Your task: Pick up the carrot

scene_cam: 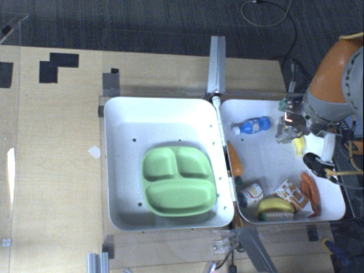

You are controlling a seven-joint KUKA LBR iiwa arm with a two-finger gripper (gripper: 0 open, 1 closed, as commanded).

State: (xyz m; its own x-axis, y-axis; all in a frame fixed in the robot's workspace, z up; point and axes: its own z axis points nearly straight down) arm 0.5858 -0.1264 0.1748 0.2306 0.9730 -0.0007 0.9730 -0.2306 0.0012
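The carrot is an orange stick with a dark green end. It lies along the left wall of the right bin, about halfway down. My gripper hovers over the right part of the same bin, well to the right of the carrot and a little farther back. A small yellow thing sits just below and right of the gripper, and I cannot tell whether they touch.
A blue bottle lies at the back of the right bin. Along its front sit a small tin, a banana, a snack packet and a red sausage. The left bin holds a green divided plate.
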